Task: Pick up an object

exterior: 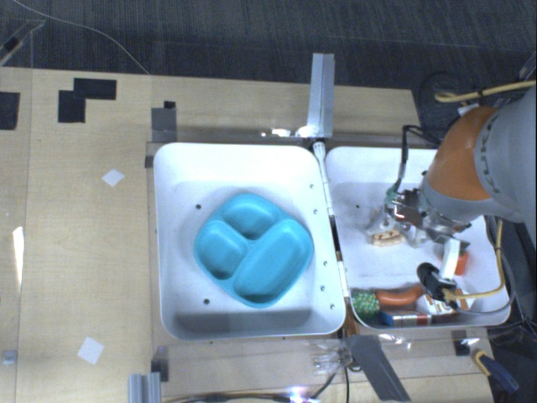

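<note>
My gripper (394,217) hangs low in the right bin (361,183), near its middle, with the grey and orange arm reaching in from the right. Just below the gripper's tip a small tan and white object (385,238) lies on the bin floor; whether the gripper touches it is unclear. Along the bin's front edge lie a green object (364,302), a red-orange sausage-shaped object (398,295) and a marker-like stick (413,317). An orange and white piece (458,264) sits beside the wrist.
The left bin (180,183) holds a blue divided plate (253,248) in its middle. A metal post (321,91) stands behind the wall between the two bins. Tan bench surface lies to the left.
</note>
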Robot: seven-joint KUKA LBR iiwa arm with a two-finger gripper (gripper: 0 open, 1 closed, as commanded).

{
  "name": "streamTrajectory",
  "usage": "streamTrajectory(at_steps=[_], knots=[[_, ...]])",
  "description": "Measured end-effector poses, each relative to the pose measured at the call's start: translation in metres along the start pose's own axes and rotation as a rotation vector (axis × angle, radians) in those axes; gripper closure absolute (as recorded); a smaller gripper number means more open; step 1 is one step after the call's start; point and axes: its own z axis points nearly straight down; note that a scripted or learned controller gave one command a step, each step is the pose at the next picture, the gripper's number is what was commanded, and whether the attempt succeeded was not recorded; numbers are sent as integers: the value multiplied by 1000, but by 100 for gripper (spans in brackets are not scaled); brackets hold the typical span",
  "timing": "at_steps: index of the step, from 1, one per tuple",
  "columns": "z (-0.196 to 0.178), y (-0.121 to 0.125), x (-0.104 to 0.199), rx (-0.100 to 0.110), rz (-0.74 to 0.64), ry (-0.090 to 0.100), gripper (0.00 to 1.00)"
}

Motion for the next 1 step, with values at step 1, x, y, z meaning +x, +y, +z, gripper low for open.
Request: streamTrajectory(at_steps=[1], knots=[[-11,1,0,-4,0,-1,100]])
